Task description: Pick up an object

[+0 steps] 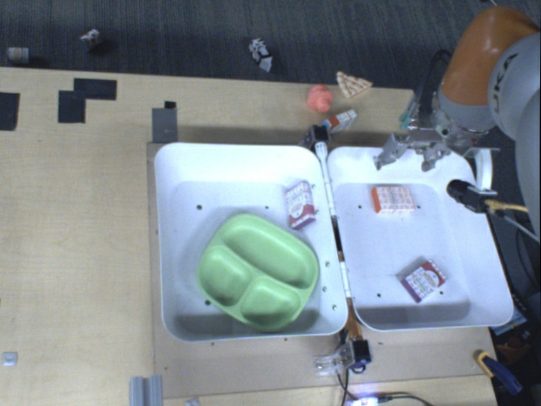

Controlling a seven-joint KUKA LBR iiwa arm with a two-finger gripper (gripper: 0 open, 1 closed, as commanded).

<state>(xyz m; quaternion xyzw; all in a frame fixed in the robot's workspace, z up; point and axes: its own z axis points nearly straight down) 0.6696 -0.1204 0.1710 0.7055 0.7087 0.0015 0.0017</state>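
Camera view is showing the two-finger gripper (412,153) hovering with fingers spread apart and gripping nothing, so the pick isn't started yet; the small orange-and-white packet (393,199) is lying just below-left of it in the right white bin (473,311)

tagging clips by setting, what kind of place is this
Most likely a robotics lab set up for grasping trials: a grey arm with an orange band reaches over two white bins on a wooden bench, with small packets and a green divided tray as test objects.
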